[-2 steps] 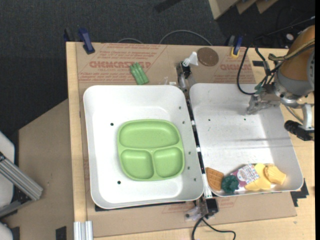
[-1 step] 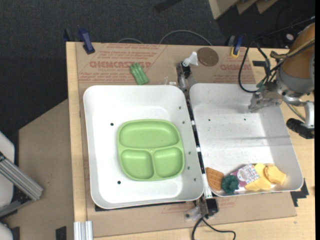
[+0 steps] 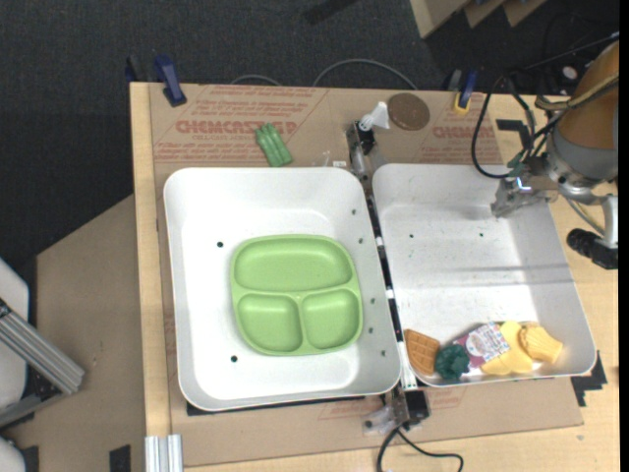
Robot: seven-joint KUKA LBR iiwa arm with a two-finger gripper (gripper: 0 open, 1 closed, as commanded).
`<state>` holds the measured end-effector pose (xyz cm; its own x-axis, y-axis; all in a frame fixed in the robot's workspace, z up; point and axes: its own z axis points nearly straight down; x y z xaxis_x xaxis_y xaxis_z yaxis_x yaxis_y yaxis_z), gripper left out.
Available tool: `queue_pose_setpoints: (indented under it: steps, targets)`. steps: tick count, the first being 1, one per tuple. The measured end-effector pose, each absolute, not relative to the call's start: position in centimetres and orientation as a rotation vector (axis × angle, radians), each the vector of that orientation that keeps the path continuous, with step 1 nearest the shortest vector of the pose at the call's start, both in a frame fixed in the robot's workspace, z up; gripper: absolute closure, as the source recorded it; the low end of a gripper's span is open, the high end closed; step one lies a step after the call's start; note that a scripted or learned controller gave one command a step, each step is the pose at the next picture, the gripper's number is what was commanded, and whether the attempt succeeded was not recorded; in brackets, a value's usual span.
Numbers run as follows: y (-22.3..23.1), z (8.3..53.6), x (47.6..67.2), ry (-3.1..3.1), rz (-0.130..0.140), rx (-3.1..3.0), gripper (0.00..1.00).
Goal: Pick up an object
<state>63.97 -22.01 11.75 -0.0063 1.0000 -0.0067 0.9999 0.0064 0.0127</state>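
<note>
the gripper (image 3: 513,197) hangs over the right bin (image 3: 472,264) at its far right corner; i cannot tell its state. the toy pile (image 3: 486,350) lies along that bin's near wall, well apart, toward the camera.

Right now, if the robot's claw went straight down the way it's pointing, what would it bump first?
Probably the bare white floor of the right bin. The gripper hangs near its top corner, while the toy food sits far away. Depth is hard to judge.

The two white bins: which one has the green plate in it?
The left bin holds the green divided plate. The right bin has only small toy foods heaped along its near edge.
</note>
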Motion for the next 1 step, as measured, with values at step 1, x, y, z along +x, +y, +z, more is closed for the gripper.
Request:
queue_pose_setpoints:
  steps: [1]
  targets:
    - [-22.04, 12.8, 64.04, 2.217, 0.008, 2.201, 1.0]
